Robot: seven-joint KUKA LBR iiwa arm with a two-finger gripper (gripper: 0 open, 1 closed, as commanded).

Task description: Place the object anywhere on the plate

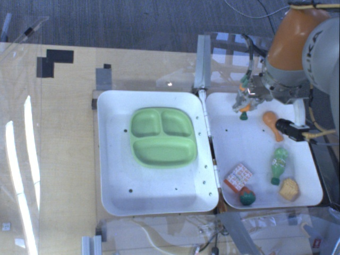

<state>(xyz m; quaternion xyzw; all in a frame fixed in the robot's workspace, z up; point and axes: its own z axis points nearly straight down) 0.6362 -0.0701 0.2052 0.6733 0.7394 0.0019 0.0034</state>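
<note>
A green plate [162, 138] with three compartments lies in the left white bin [114, 190]. My gripper [243, 104] hangs over the far left corner of the right bin [313, 195], well to the right of the plate. A small orange and green bit [244, 112] shows right at its tip; whether it is held or lies on the bin floor I cannot tell. Loose in the right bin are an orange carrot-shaped piece [271, 122], a green bottle [278, 163], a red and white box [238, 177], a green and red round piece [247, 196] and a tan piece [289, 189].
A raised divider [210, 142] separates the two bins. A black part of the arm [291, 129] reaches over the right bin next to the carrot-shaped piece. A metal post [202, 62] stands behind the divider.
</note>
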